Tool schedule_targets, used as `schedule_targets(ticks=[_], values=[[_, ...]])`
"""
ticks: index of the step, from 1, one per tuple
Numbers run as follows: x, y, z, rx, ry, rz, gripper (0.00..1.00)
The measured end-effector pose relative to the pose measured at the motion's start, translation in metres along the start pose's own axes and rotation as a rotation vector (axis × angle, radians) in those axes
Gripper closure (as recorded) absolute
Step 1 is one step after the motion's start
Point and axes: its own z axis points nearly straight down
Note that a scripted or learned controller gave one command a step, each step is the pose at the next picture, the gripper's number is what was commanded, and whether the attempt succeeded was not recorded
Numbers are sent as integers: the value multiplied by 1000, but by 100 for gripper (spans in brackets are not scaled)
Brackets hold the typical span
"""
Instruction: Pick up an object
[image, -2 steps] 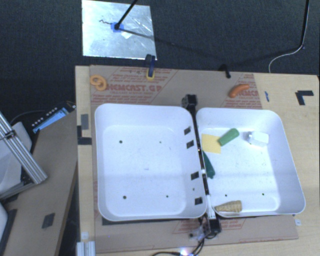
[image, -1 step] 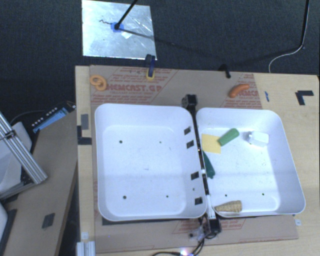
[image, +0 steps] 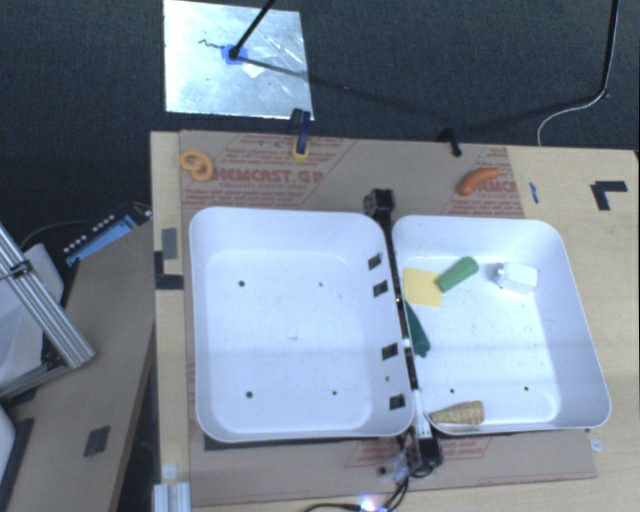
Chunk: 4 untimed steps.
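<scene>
1. Running off the left edge: a metal frame (image: 40, 320) with only its slanted bars showing, the rest being cut away.
2. Lying partly under the dividing rims of the two bins: a dark green object (image: 416, 332), its upper end being tucked beneath a yellow piece (image: 422, 288).
3. Blending into the white floor of the right bin (image: 575, 330): a pale white object (image: 512, 276), outline too faint to make out.
4. Sitting at the bench's bottom edge: a tangle of wires (image: 410, 462), being clipped by the frame's lower border, too small to sort out.
5. Leaving through the top right corner: a thin cable (image: 590, 80).
</scene>
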Motion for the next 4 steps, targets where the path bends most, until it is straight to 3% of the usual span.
schedule_targets(ticks=[4], values=[[0, 0, 0, 0, 0, 0, 100]])
